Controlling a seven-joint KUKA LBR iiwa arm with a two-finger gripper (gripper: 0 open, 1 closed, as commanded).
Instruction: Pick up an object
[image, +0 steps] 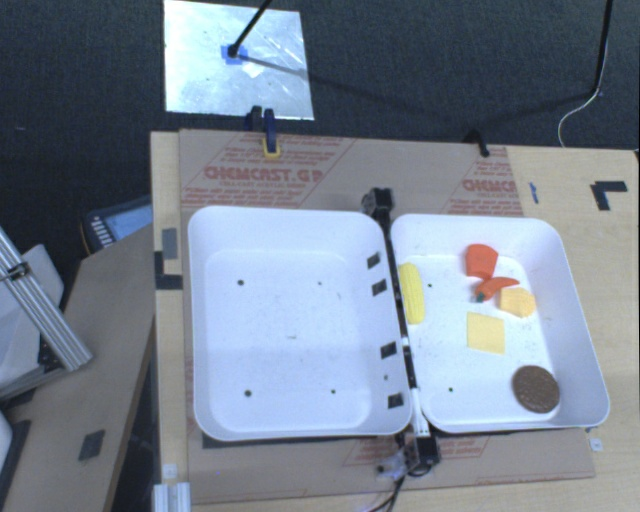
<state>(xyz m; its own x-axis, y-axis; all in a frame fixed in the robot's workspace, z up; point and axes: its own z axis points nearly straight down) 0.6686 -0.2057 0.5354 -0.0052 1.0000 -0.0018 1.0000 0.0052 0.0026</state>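
Dark carpet surrounds a pale wooden bench, on which a brown cardboard sheet with red CHEMCAST lettering lies under two shallow white bins. Whether the gripper is released or clenched cannot be told from this view.

All the loose objects lie in the right bin. A long yellow piece, shaped like a corn cob, lies lengthwise near that bin's left wall. Toward the far side sits an orange piece. Just in front of it is a smaller orange bit with a darker end, too small to make out. A yellow-orange wedge touches or nearly touches that bit on its right. A flat yellow square lies nearer the middle of the bin, apart from the others. A round brown disc rests in the near right corner, close to the rim.

The left bin stands right beside the right one, and a row of black clips runs along the seam between them. A blue and yellow clamp grips the cardboard's far edge. Beyond it, on the carpet, lies a shiny metal plate with a blue patch on it. A thin light cable trails across the carpet at the upper right, and an aluminium rail slants in at the left edge.
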